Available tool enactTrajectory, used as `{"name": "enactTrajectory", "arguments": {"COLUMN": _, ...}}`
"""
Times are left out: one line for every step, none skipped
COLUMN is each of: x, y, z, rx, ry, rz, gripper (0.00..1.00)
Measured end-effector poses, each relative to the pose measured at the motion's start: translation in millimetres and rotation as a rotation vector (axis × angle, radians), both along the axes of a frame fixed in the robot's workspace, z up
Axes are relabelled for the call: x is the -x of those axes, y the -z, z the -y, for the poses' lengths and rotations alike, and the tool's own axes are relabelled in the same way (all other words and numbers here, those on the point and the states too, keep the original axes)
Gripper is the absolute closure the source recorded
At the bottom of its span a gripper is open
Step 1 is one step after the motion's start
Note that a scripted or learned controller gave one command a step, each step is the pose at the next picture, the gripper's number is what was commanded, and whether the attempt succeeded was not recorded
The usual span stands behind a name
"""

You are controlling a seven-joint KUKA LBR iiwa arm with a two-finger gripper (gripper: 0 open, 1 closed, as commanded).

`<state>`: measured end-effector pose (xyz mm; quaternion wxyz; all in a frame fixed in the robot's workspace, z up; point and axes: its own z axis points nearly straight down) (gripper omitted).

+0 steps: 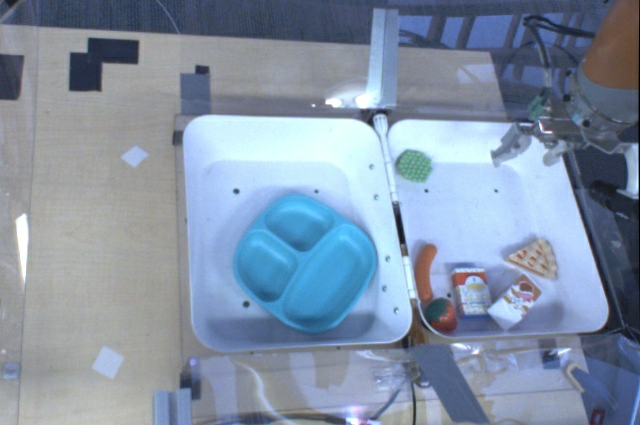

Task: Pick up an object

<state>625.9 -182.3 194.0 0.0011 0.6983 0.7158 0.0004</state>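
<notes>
Step in hand, as judged: approach, with no grasp made yet. The tool [527, 143] hangs over the far right corner of the right bin [590, 258], fingers apart and nothing between them.

Near edge of the right bin holds the candidates in a cluster: a tomato [440, 314] at the near left corner, a sausage [425, 271] lying lengthwise just behind it, a small can [470, 291] beside them, a white carton [515, 301] touching or nearly touching the can, and a waffle wedge [534, 259] a little further back on the right. A green round scrubber [414, 165] sits alone at the far left, near the divider.

All items lie well apart from the tool; the scrubber is roughly level with it but across the bin.

Next move calls for: choose a target, travel over it, descend with fingers open. The scrubber looks easiest, being isolated.

Left bin [210, 213] holds a blue divided plate [305, 261]. Both bins rest on the tabletop [90, 243].
</notes>
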Motion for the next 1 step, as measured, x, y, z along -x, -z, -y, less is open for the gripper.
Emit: {"name": "enactTrajectory", "arguments": {"x": 74.6, "y": 67.6, "z": -28.9, "rx": -0.001, "ry": 0.01, "rz": 0.0, "gripper": 0.0}}
